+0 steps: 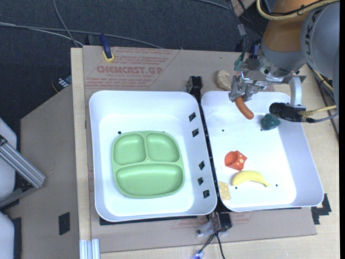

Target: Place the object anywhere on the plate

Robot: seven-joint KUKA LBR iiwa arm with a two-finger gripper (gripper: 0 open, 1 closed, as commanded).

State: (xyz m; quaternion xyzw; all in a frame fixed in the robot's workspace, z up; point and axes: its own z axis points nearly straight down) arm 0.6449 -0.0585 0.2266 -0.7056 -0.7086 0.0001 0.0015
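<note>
Writing: red print on the cardboard sheet (135,66) at upper centre reads "CHEMCAST GP", partly faded; smaller lines above and below it are too small to read
Plate (148,163): pale green, smooth plastic, rounded rectangle with three compartments, two small above one wide; lies flat in the left bin (102,144)
Bins: white, shallow, glossy, rounded corners; side by side, black clips along the seam between them
Sausage (245,109): orange-red, smooth, short cylinder with rounded ends; tilted, upper end between the fingers, at the upper left of the right bin (302,171)
Gripper (241,93): metal, clenched on the sausage's upper end; grey arm with orange band at upper right
Others in right bin: teal lump (269,122) near the top; red pepper (235,159) just above yellow banana (249,178), lower centre
Behind the bins: beige lump (224,80) on the cardboard
</note>
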